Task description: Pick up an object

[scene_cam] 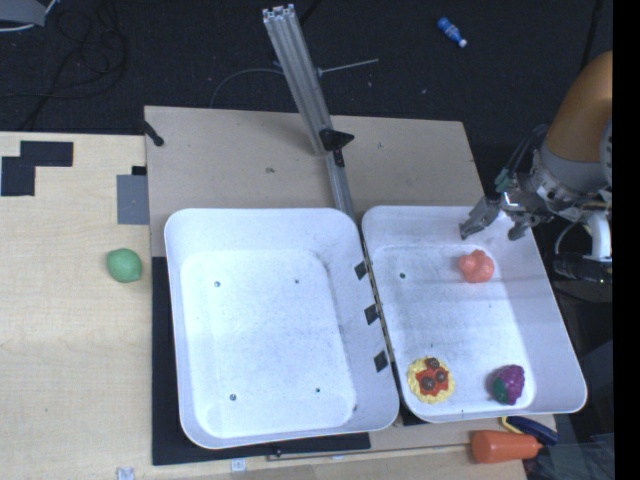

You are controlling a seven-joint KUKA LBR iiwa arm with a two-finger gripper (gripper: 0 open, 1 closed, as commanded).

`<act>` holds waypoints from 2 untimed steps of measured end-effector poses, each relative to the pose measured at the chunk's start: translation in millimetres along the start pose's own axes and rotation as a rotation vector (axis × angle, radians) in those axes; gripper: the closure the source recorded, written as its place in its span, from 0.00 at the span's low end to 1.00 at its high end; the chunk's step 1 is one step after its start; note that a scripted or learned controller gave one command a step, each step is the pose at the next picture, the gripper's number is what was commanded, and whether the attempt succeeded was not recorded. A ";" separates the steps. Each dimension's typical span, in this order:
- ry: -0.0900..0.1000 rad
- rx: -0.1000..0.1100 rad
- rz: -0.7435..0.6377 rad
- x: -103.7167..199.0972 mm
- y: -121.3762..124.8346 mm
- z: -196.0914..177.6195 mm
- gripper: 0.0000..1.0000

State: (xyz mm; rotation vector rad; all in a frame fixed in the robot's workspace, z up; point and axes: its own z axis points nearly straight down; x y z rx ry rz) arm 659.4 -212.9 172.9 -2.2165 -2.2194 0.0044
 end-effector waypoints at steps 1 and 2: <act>0.000 -0.001 0.000 -0.1 9.4 53.4 0.00; -0.002 -0.006 -0.001 -0.4 10.7 39.8 1.00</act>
